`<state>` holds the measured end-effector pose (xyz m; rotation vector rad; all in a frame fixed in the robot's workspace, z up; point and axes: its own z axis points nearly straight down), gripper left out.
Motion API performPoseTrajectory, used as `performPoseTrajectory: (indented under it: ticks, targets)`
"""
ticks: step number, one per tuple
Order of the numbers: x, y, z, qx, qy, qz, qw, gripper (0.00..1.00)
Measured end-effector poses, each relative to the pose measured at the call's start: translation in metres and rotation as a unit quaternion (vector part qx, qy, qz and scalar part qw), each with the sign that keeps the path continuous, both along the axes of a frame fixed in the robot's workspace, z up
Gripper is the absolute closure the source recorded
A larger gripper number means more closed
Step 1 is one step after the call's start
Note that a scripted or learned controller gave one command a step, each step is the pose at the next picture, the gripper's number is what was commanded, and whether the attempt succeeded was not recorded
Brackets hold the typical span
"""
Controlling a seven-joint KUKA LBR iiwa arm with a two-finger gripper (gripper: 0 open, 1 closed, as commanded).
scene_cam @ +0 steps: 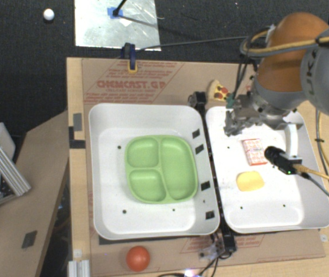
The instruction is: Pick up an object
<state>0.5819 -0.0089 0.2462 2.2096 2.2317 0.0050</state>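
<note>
Just inside the far left part of the right bin (271, 208), the gripper (234, 124) hangs from the grey arm (326, 68), which comes in from the right with its orange band (294, 33) above the wrist. Whether the gripper is released or clenched cannot be told from this angle, and nothing can be seen held in it.

Two small things lie on the white floor of that bin. The packet (252, 152) is a small flat rectangle, red and white, with print too fine to read; it lies just beside the gripper, on the near right of it, and the two look apart. The yellow lump (250, 181) is a soft-edged, rounded piece of plain pale yellow, lying nearer the camera than the packet and close to it without touching.

The left bin (109, 126) holds a light green plate (161, 169) with rounded corners and three compartments, lying flat near the middle and turned slightly askew.

Outside the bins, an orange ball (137, 258) sits on the brown bench (153, 79) at the near edge, and a small yellow toy (217, 89) with red spots lies beyond the right bin's far left corner. A blue clamp (129, 55) grips the bench's far edge, below a shiny sheet (116, 16).
</note>
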Motion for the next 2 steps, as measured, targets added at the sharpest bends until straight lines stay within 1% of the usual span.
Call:
performPoseTrajectory:
  ticks: [1, 2]
  targets:
    - [0.012, 0.053, 0.002, 0.0001, 0.000, 0.000, 1.0000, 1.00]
    - [0.015, 0.105, -0.023, -0.0003, 0.001, -0.001, 1.0000, 1.00]
